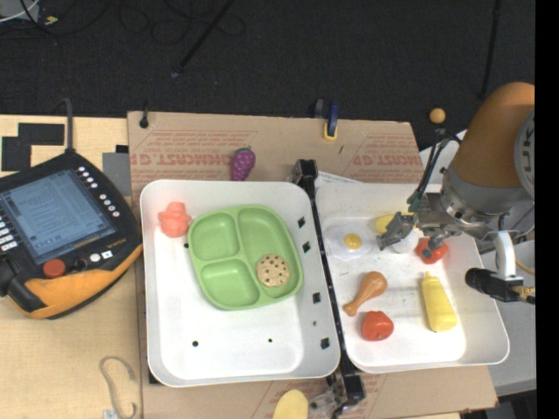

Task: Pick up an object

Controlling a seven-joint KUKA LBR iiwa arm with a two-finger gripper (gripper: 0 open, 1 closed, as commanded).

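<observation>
The gripper [417,234] partly hides a small red object [431,251] and a yellow one [385,223].

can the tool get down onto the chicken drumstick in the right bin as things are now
Probably yes. The drumstick lies flat on bare bin floor, apart from the red tomato and the yellow bottle. The tool hangs just up and right of it, with nothing between.

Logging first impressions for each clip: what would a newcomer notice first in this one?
Probably the bright green divided plate in the left bin, with a cookie in its lower right compartment. Next, the grey and orange arm reaching over the right bin, above scattered toy food such as a drumstick and a yellow bottle.
</observation>
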